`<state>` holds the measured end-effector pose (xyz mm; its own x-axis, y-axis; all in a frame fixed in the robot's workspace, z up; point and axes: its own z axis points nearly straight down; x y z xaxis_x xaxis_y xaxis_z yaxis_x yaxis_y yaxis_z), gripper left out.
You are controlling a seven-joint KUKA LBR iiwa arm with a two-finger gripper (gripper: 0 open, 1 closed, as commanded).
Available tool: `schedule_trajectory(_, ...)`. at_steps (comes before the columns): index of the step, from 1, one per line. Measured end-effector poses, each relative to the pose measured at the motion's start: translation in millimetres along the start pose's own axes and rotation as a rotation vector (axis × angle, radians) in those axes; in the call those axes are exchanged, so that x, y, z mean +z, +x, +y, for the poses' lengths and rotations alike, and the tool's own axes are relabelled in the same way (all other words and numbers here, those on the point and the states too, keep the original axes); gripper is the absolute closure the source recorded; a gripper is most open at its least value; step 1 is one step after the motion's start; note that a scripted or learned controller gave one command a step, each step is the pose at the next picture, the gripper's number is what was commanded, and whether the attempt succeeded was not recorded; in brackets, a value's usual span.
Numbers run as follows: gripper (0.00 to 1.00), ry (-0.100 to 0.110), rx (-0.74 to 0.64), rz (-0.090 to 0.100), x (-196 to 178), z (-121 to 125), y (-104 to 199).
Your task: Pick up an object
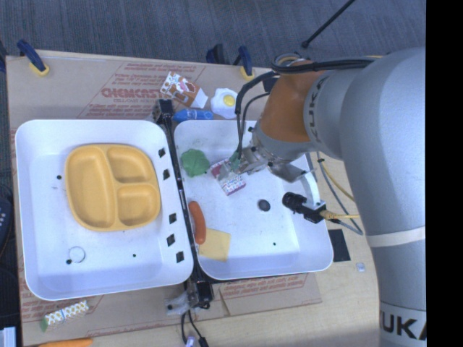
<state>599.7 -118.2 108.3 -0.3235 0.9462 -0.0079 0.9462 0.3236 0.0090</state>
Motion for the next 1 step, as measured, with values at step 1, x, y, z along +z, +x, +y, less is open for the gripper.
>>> schedule_trajectory(1,1.00,0.011,0.043,0.008,-100.0,-31.2,86.5)
